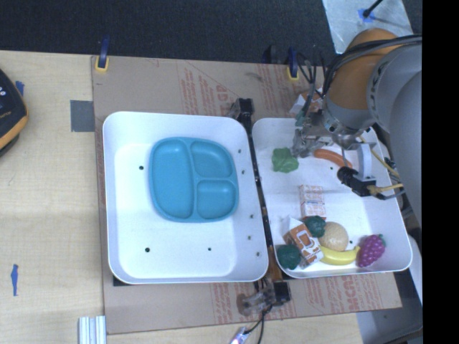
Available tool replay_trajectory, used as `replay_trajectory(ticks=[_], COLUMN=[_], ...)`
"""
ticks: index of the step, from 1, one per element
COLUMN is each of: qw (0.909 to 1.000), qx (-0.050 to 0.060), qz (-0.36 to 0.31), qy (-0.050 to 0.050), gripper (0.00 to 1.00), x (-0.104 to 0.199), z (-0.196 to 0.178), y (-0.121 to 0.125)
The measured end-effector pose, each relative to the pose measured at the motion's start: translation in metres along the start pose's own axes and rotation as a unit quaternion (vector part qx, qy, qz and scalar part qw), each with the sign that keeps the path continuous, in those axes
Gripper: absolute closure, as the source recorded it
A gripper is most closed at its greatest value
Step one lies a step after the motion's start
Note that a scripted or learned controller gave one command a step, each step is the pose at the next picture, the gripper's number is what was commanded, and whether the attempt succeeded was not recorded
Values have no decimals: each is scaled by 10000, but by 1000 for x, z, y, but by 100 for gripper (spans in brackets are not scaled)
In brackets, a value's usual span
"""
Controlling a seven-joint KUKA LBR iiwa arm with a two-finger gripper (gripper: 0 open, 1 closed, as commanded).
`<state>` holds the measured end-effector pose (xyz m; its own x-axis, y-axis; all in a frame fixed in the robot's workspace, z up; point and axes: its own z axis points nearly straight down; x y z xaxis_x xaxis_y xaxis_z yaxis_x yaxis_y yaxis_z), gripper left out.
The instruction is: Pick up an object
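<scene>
My gripper point(308, 143) hangs low over the back of the right bin point(401, 224), below the arm's orange band. Just to its left front lies a green leafy toy point(285, 160). An orange carrot-like piece point(332, 156) lies just to its right. Further forward in this bin are a small pink-and-white packet point(312, 200), a brown box point(304, 243), two dark green pieces point(314, 226) point(288, 255), a beige ball point(335, 233), a yellow banana point(338, 256) and purple grapes point(371, 249). Nothing visibly hangs from the gripper.
The left bin point(129, 235) holds a blue divided plate point(193, 178). Both bins rest on a cardboard sheet point(172, 77) clamped to the bench. A black-and-yellow device point(8, 110) sits at the far left edge. Cables point(376, 185) trail beside the wrist.
</scene>
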<state>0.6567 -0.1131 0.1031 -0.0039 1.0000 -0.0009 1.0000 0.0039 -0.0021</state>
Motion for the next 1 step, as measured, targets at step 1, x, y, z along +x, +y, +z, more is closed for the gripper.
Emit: replay_trajectory(ticks=[1], qw=[10000], qx=[1], qz=[-1], qy=[0], gripper=[0], x=[0], z=[0], y=[0])
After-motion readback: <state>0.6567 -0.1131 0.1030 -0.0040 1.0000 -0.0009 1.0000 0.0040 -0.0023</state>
